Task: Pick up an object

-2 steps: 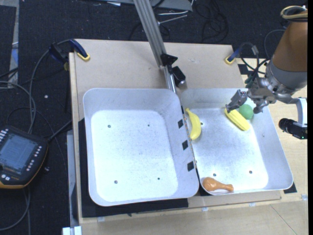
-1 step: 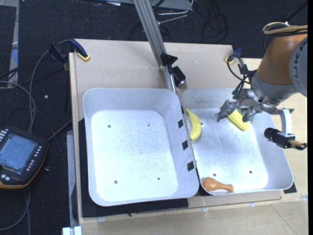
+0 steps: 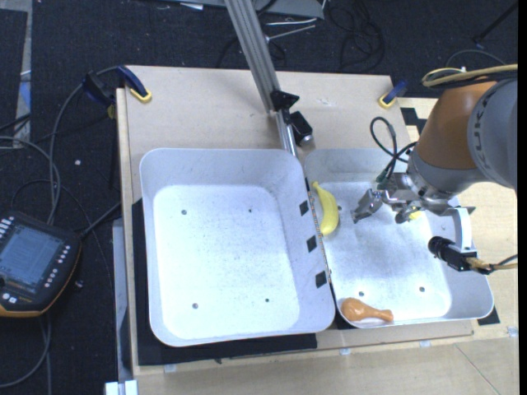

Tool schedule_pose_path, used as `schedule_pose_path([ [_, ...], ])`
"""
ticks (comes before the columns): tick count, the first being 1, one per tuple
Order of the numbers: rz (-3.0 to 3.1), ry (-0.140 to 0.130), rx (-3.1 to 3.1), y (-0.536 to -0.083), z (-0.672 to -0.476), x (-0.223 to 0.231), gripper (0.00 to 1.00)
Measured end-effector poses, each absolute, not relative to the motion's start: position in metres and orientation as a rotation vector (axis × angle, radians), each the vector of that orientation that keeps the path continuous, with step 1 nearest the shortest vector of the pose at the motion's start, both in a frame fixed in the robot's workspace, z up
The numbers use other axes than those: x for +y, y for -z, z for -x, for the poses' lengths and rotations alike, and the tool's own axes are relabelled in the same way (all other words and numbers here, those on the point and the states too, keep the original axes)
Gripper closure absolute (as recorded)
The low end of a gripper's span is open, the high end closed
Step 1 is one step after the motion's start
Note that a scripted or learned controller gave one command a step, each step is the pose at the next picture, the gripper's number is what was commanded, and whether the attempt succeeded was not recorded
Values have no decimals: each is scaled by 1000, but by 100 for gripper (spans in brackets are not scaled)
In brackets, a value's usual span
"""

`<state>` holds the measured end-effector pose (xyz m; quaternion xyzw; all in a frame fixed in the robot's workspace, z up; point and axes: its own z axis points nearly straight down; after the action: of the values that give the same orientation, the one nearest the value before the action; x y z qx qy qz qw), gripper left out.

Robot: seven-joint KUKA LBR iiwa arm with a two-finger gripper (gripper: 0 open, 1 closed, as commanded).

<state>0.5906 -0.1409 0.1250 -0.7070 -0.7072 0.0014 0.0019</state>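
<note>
So from where I'm standing, everything hangs off the divider where the two white bins meet. The banana [image 3: 328, 211] is lying right up against that divider on the right bin [image 3: 428, 307] side, pointing along it, roughly halfway down. My guess is it just slid or got dropped there, since that's the awkward spot for a grab: there's a wall on one side, so a finger has little room to slip in behind it.

The gripper [image 3: 367, 206] hangs over the right bin, a little way out from the divider and just past the banana, level with it. Its fingers look spread apart with nothing between them, though they're small and a bit murky from here.

There's also an orange drumstick-looking toy [image 3: 365, 310] down at the near rim of the right bin, close to the corner by the divider. That's another edge-hugger.

Plenty of open floor in the middle of the right bin for the arm to move around. The left bin [image 3: 165, 179] across the divider is all bare white floor.
</note>
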Motion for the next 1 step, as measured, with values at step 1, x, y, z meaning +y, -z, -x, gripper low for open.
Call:
schedule_pose_path([
  [1,2219,-3,-2220,-94,-590,-141,0],
])
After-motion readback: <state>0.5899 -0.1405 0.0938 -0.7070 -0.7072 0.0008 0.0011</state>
